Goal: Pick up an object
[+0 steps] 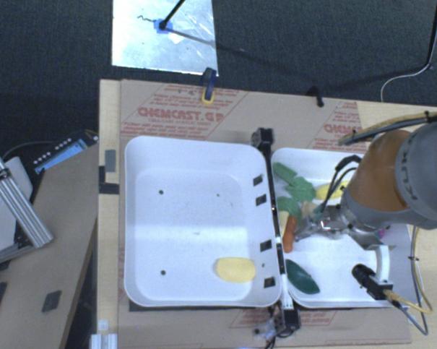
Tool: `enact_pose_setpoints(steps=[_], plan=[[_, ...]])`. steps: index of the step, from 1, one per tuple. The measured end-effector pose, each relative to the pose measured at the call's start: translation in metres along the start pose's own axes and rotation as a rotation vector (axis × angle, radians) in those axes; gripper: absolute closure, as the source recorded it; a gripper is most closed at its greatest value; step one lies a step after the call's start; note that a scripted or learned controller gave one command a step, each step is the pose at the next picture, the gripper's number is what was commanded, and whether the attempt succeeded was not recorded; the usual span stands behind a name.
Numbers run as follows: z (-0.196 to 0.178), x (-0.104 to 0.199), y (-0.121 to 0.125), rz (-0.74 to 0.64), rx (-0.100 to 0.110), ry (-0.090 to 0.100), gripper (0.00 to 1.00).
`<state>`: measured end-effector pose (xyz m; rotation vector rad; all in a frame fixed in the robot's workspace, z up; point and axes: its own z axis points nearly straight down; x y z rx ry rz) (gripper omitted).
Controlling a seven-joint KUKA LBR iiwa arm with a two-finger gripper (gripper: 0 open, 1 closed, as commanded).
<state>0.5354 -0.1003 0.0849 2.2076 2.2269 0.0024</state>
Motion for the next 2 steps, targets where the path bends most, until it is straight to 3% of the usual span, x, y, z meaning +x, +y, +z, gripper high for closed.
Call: enact_pose_setpoints(steps=[1,2], plan=[[-0.0008,0.0062,0.0601,0.003,-0.002,-0.001,0.0],[-0.0011,0.0102,0.0556,0.007,-0.001,-0.004,0.0]])
